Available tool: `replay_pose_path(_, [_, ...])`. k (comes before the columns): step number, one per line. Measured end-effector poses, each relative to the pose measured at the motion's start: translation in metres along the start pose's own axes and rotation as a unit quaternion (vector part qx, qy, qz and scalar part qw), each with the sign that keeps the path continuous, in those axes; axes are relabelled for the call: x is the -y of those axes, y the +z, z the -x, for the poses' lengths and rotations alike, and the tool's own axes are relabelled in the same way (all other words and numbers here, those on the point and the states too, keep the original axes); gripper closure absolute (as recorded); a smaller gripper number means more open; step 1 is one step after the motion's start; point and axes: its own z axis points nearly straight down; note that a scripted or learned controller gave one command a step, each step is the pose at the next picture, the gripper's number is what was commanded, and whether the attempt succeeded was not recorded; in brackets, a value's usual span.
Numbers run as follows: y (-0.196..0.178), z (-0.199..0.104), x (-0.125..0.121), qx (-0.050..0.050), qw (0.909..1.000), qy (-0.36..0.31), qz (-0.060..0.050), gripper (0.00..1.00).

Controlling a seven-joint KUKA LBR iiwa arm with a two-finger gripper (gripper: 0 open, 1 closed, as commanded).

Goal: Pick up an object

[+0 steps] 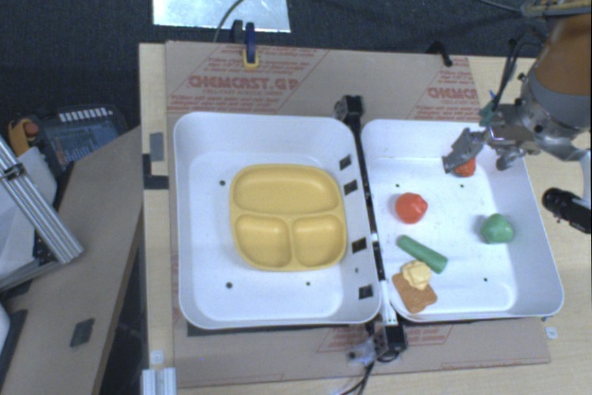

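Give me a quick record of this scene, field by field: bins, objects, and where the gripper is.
left bin: yellow three-compartment plastic tray
right bin: red round toy, green rounded toy, green cylinder, yellow-and-tan toy, small orange object
gripper: above right bin's far part, by the orange object
held: nothing visibly

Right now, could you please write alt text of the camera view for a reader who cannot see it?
A robot hand hangs over a small orange object in the right bin, which also holds a red ball, green ball, green stick and yellow-orange toy. The left bin holds a yellow tray.
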Motion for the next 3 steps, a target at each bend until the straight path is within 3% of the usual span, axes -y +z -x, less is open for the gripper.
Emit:
replay_pose_path(1, [-0.005,0.0,-0.002,0.001,1.0,-0.001,0.005,0.0])
replay_pose_path(3, [0.09,-0.016,0.003,0.0,1.0,0.0,0.003,0.0])
